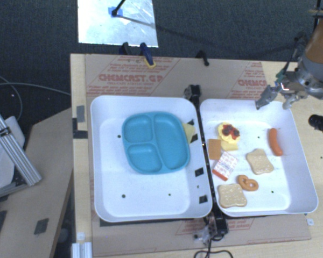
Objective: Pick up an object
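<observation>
My gripper (275,101) hangs over the far edge of the right bin (299,192), its two fingers spread apart with nothing between them. Below it in that bin lie a yellow cake with red topping (229,135), an orange sausage (275,142), a toast slice (259,161), a pretzel (248,184), a second toast slice (232,195), a brown cracker (215,149) and a red-and-white packet (224,167). The sausage is the nearest item to the gripper.
The left bin (110,198) holds a blue divided plate (155,142). A yellow piece (191,131) sits by the divider between the bins. A shiny sheet (117,15) lies beyond the bench, with a blue clamp (146,54) at the bench's far edge.
</observation>
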Motion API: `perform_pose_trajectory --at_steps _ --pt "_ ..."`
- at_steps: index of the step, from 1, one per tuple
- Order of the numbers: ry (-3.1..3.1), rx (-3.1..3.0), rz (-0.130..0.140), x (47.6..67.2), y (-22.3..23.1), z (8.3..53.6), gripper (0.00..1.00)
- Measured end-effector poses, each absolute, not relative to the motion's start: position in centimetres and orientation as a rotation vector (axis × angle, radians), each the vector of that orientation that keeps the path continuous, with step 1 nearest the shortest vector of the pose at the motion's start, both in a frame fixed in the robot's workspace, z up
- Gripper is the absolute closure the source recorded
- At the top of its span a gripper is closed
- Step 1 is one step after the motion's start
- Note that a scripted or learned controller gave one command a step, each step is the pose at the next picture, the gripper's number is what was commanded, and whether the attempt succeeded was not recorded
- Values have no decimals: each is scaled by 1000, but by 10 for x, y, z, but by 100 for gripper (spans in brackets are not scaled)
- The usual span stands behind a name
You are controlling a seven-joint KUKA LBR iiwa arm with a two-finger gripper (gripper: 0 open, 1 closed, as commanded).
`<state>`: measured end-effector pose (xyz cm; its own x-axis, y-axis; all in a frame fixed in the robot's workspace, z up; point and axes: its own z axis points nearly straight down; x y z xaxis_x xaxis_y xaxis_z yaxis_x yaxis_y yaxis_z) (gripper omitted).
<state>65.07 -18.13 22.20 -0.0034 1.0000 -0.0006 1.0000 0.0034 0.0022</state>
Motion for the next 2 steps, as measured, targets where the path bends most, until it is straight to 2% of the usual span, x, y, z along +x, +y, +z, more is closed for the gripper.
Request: perform_pose_trajectory --at_steps 1,2 --pt "2232 2216 -1 621 -128 169 0" --pt "2236 2212 2 567 -43 185 0"
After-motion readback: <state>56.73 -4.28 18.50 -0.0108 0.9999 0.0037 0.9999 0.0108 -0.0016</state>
